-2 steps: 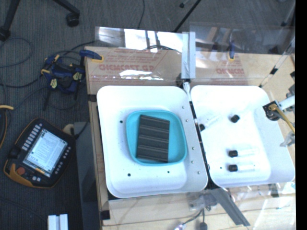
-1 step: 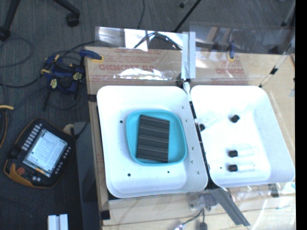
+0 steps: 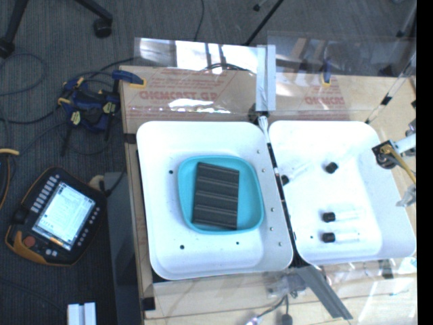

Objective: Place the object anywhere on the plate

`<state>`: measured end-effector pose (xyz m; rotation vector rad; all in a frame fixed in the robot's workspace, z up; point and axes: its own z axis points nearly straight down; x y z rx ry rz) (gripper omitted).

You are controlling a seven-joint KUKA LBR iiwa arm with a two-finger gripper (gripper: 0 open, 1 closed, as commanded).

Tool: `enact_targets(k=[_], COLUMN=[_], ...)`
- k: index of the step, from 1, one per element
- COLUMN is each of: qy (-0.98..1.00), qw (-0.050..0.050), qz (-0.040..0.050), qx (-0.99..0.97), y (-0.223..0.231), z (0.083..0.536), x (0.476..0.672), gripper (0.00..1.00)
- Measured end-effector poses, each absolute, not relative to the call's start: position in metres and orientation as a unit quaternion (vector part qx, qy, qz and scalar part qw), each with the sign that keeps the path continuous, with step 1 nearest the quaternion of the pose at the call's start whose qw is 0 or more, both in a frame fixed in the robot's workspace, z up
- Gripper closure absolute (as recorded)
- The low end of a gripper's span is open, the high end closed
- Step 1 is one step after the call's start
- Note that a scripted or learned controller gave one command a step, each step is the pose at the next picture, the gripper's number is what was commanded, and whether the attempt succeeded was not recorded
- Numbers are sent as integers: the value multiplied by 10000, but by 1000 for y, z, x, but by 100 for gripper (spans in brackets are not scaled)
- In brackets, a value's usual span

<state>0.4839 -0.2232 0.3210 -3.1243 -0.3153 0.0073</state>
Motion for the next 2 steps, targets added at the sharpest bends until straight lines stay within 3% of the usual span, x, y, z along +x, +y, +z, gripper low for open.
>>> enact_targets(k=[1, 2], qy=[-1003, -1006], qw=[-14, 7], qz=[6, 23], qx=[-9950, -9949], y=[-224, -223], z=[435, 306], x=[485, 484], gripper=[0, 0])
